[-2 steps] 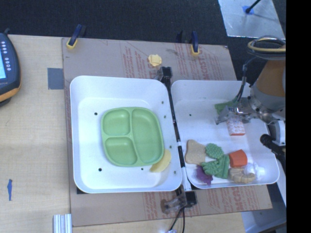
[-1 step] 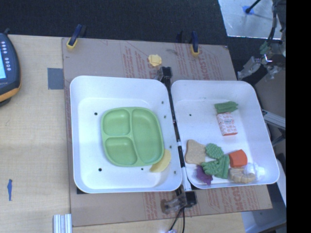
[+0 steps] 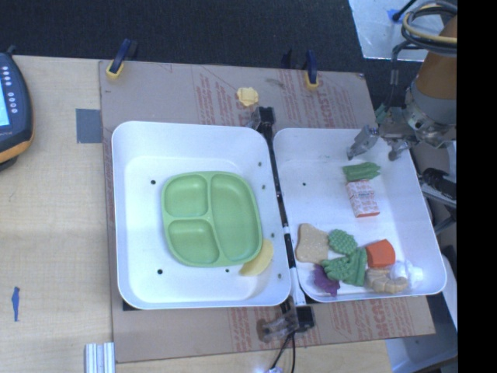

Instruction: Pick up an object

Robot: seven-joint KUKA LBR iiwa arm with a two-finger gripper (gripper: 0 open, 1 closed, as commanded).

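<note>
Nearest me, at the front edge of the bench, I see a small black clip with a trailing cable (image 3: pixel 286 326) sitting at the seam between the two bins. Just above it, the right white bin (image 3: pixel 311 146) holds a cluster of toy food in its near corner: a tan slice of toast (image 3: pixel 311 243), a green leafy piece (image 3: pixel 346 259), a purple scrap (image 3: pixel 326 281), an orange block (image 3: pixel 380 253) and a pale beige lump (image 3: pixel 387 283), all touching or crowded together. Farther up the same bin I see a small red-and-white carton (image 3: pixel 363 199) lying flat, and just beyond it a short green pod-shaped piece (image 3: pixel 362 171), the two nearly touching.

My gripper (image 3: pixel 380 143) hangs over the far right part of that bin, its two grey fingers spread apart with nothing between them; it sits just above the green pod in my view, and I cannot tell whether it touches.

In the left white bin (image 3: pixel 132 200) I see a light green divided plate (image 3: pixel 211 218) with three compartments, and a pale yellow banana-like piece (image 3: pixel 258 259) tucked against its near right rim. A small yellow lump (image 3: pixel 247 95) rests on the cardboard behind the bins, and a handheld pendant (image 3: pixel 11 107) lies at the far left.
</note>
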